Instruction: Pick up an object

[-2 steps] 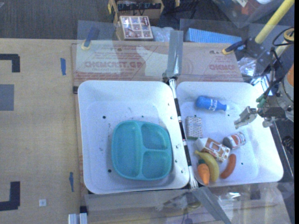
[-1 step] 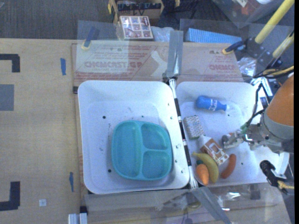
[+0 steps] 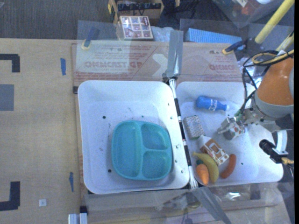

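A pale wooden bench [image 3: 37, 125] carries strips of blue tape and black marks, with a cardboard box [image 3: 135, 3] on the grey floor beyond it. Taking the left bin [image 3: 93, 97] as landmark: a teal divided tray [image 3: 140, 150] lies inside it, toward its near right part. Just right of that bin sits the right bin [image 3: 261, 167], holding a blue bottle [image 3: 211, 103] at the back, a grey scrubber [image 3: 192, 125] against the shared wall, and a small carton [image 3: 215, 149], banana [image 3: 209, 164], orange carrot [image 3: 202, 174] and red sausage [image 3: 228, 166] clustered near the front. Farther right, the arm [image 3: 275, 85] bends down into the right bin, its gripper [image 3: 232, 129] low between the bottle and the carton; whether it grips anything cannot be told.
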You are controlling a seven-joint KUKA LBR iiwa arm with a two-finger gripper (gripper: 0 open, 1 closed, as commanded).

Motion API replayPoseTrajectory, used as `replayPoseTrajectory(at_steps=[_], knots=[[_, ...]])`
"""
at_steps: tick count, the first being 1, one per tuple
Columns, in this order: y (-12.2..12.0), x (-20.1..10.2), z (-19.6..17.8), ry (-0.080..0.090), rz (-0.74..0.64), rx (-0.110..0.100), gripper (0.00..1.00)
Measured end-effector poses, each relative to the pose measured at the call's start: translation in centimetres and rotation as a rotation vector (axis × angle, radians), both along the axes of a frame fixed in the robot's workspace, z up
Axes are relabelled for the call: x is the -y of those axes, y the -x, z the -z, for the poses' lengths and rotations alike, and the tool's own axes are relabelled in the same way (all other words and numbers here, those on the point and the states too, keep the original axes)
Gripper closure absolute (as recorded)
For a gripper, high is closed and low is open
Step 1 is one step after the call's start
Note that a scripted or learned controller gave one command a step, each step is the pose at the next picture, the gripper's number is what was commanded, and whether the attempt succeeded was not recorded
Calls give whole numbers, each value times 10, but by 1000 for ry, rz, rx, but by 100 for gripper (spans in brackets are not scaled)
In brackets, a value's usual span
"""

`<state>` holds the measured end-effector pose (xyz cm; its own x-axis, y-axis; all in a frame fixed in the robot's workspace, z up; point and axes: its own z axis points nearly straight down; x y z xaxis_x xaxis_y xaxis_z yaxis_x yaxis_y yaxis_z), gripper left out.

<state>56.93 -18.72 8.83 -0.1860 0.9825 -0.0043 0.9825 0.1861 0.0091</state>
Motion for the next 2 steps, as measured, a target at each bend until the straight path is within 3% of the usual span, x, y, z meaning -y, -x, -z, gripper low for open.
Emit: replayPoseTrajectory(at_steps=[1,2], knots=[[-1,2,-12,2,4,8,100],[8,-48,-111,-2,-19,-7,100]])
